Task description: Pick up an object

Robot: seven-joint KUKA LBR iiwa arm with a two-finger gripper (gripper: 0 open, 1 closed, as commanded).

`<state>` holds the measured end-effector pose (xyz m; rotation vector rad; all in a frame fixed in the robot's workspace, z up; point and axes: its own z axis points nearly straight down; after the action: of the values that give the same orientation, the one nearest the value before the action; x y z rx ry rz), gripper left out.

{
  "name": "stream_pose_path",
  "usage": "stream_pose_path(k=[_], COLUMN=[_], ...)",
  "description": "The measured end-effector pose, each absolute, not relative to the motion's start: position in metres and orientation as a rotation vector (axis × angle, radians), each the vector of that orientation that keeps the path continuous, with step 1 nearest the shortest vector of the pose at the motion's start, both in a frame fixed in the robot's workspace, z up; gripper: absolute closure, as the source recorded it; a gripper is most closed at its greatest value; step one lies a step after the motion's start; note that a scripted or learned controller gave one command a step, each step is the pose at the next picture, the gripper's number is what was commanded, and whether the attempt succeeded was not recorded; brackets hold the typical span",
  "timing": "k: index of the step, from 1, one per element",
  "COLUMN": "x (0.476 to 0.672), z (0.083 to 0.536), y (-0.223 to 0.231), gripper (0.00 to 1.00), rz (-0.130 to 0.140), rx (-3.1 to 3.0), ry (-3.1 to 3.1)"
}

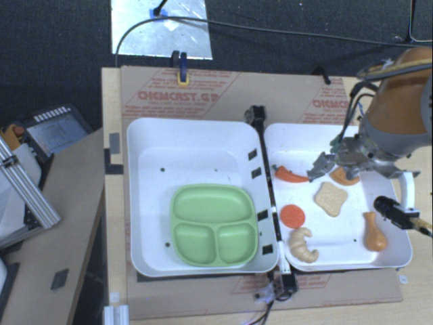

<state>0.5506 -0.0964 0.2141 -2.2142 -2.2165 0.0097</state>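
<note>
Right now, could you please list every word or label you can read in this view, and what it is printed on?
"CHEMCAST GP": red print on the brown board under the bins, behind the left bin.
A second red print on the board behind the right bin: too blurred to read.

1. Arm (406,107): grey, rounded housing, broad orange band above the wrist.
2. Gripper (323,167): grey metal with dark angular parts.
3. Thin black cables looping just above the gripper, alongside the orange band.
</note>
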Motion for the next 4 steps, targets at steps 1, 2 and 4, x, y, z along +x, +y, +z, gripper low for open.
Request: stream_pose_path(k=[1,2,4], x=[0.553,0.556,0.554], z=[0.220,0.177,0.086], y=[-0.096,-0.102,-0.099], gripper=[0.00,0.00,0.00], rz=[-0.002,0.003,-0.003], rx=[-2.219,-2.218,-2.222], ry=[-2.226,-2.221,-2.225])
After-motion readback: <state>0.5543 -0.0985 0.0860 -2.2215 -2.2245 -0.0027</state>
